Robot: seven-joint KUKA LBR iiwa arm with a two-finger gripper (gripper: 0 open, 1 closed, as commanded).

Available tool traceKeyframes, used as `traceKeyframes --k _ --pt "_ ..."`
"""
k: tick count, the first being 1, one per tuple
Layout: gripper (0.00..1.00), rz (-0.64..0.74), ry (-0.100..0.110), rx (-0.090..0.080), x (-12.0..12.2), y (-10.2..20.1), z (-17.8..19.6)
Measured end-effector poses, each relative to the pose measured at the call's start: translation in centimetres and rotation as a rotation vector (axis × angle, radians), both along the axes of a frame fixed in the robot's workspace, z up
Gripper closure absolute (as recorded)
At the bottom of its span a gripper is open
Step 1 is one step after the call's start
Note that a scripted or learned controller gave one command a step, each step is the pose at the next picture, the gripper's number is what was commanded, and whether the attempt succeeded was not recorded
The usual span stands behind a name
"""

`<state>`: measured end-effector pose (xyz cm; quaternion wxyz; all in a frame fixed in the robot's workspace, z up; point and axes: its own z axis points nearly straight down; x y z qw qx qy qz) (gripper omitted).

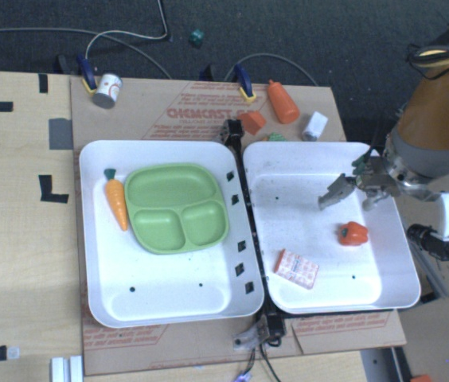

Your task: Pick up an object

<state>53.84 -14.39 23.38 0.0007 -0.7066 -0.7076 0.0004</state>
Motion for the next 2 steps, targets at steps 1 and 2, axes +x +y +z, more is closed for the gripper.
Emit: traceKeyframes --k 1,2 --pt "0.0 -0.002 0.001 -0.001 2.4 -5.7 -3.3" --pt "0.0 0.0 -0.004 -0.002 0.0 -7.8 -14.7"
